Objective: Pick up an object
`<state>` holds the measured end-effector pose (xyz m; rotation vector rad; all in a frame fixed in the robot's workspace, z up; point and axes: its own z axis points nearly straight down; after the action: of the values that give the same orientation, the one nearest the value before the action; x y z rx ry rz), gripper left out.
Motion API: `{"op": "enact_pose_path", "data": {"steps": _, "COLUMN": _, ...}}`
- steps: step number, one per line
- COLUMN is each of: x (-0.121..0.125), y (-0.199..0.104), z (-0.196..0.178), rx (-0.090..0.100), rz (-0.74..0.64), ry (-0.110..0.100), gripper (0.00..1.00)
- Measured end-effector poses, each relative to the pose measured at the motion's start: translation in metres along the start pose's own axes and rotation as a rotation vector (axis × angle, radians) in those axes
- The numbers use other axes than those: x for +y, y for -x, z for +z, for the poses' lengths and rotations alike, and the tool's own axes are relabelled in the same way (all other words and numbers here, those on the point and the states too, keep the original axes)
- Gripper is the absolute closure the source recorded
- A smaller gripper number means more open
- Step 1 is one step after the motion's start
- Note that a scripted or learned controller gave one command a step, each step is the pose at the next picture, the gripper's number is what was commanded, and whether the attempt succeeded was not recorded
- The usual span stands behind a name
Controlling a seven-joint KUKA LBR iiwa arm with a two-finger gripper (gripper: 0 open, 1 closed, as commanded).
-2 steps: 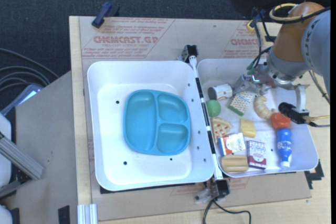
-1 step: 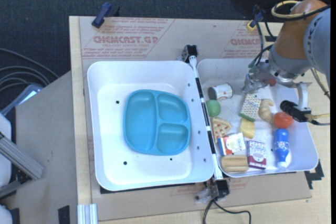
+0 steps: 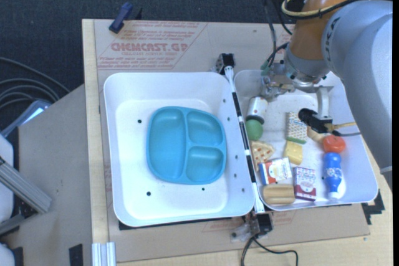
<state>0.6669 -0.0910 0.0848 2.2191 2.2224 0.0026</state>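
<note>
I see both white bins [image 3: 118, 134] as smooth plastic with a soft sheen. The blue divided plate [image 3: 186, 145] looks matt plastic. Under them the counter [image 3: 103, 53] reads as brown printed paper or cardboard, dull and flat. The arm's grey shell [image 3: 368, 53] looks glossy.

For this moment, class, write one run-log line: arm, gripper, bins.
arm: over right bin far end | gripper: above toy items, nothing seen held | left bin: blue divided plate | pick: not yet done
</note>
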Motion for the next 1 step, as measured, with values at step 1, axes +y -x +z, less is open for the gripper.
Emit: {"op": "enact_pose_path", "data": {"steps": 1, "x": -0.0001, "y": 0.0008, "z": -0.0001, "rx": -0.001, "rz": 0.001, "ry": 0.000, "gripper": 0.00}}
